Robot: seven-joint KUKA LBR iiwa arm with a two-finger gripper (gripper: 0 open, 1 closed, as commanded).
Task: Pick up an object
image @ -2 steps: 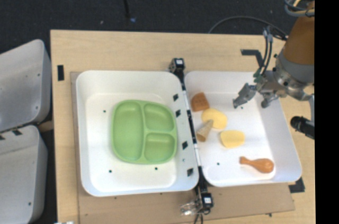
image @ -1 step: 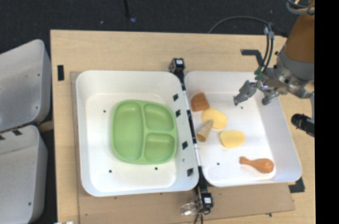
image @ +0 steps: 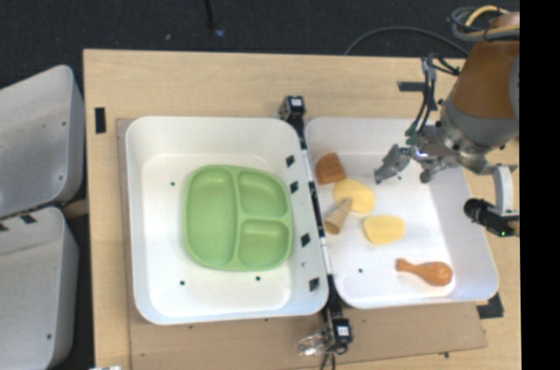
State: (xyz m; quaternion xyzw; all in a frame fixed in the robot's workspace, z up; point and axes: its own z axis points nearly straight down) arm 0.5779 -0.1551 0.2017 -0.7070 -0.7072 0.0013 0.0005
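The right bin (image: 455, 219) holds several food toys. A brown bread-like piece (image: 329, 168) lies at its upper left, with a yellow round piece (image: 356, 194) just below it. A small tan cone (image: 337, 217) rests against the bin's left wall. A yellow slice (image: 383, 229) sits near the middle, and a brown drumstick (image: 426, 271) lies at the front. My gripper (image: 409, 166) hangs over the bin's upper right part, to the right of the bread piece. It stands open with nothing between its fingers.
The left bin (image: 157, 158) bears a green divided plate (image: 238, 217). A ridge with black clips (image: 308, 211) separates the two bins. The arm's orange band (image: 486, 84) and cables rise at the right. White chairs (image: 35, 150) stand beyond the bench's left edge.
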